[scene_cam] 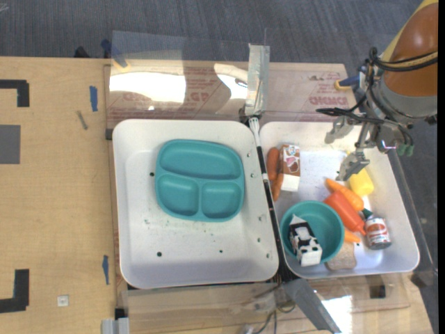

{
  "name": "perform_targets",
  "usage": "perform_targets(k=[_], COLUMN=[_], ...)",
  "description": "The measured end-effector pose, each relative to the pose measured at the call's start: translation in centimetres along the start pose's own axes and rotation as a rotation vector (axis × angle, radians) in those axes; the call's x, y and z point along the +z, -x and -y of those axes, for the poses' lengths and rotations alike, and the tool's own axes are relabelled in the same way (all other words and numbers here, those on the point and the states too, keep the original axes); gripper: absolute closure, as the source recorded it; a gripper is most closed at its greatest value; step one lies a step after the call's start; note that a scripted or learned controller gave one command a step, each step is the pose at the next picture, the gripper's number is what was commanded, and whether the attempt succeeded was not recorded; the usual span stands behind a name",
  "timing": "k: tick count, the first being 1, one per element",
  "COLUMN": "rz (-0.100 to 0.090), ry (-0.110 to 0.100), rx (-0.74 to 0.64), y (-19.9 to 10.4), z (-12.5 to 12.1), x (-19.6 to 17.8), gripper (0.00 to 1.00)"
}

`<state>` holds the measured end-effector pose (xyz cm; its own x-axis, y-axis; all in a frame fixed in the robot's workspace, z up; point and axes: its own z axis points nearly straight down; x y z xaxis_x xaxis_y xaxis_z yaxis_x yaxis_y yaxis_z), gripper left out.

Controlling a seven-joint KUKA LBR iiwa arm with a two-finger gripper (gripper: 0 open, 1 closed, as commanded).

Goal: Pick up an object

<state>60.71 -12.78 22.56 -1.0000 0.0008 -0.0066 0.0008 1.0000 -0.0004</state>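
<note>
The table (49, 207), light wood, carries two shallow white bins side by side: left bin (132, 256) and right bin (400, 252), touching near its right edge.

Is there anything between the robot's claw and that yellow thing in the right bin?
Nothing visible does. The gripper hangs just above the yellow object, with bare bin floor around them; the carrot lies beside it, not between.
</note>
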Motion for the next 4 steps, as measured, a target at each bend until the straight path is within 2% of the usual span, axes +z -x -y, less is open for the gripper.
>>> perform_targets(k=[1, 2, 3, 4], rz=[0.025, 0.003, 0.011, 0.007], ry=[-0.005, -0.002, -0.002, -0.005], rx=[-0.128, -0.056, -0.061, -0.403], y=[2.3, -2.8, -2.5, -1.3], z=[-2.9, 0.8, 0.5, 7.7], x=[10.1, 13.4, 12.2, 1.0], gripper=[0.00, 0.00, 1.00, 1.00])
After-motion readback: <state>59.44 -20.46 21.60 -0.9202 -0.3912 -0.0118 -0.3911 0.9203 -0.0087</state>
